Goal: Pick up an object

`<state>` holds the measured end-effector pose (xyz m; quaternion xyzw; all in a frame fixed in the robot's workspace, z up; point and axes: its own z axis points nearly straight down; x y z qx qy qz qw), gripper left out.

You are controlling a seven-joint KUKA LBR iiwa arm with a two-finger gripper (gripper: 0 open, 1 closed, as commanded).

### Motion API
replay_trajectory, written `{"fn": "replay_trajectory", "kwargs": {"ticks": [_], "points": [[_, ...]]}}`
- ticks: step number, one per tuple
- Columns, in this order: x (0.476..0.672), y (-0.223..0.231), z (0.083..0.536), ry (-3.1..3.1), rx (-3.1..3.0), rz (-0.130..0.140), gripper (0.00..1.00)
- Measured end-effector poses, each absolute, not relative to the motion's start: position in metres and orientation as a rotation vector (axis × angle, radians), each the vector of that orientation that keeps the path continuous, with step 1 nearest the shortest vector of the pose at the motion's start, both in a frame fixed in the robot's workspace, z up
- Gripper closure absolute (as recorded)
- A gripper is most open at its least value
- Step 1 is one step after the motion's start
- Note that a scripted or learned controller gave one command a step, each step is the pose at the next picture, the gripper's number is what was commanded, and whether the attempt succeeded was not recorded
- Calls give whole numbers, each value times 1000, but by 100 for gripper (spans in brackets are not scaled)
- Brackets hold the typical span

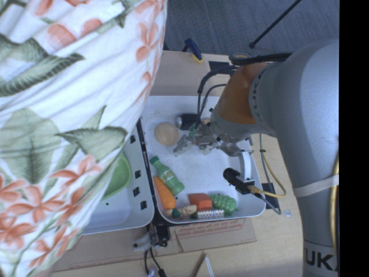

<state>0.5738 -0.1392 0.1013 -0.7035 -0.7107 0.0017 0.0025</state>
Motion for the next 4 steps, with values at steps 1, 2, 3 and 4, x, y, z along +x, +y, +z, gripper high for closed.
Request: {"fn": "replay_trajectory", "kwargs": {"ticks": [1,2,3,4], "points": [[569,-92,92,-2228,-2213,4,0],[475,-92,91,-2225,-2211,5,0],[488,-127,91,-2225,-2215,2,0],[476,-93,92,-2229,-2215,3,0]]}}
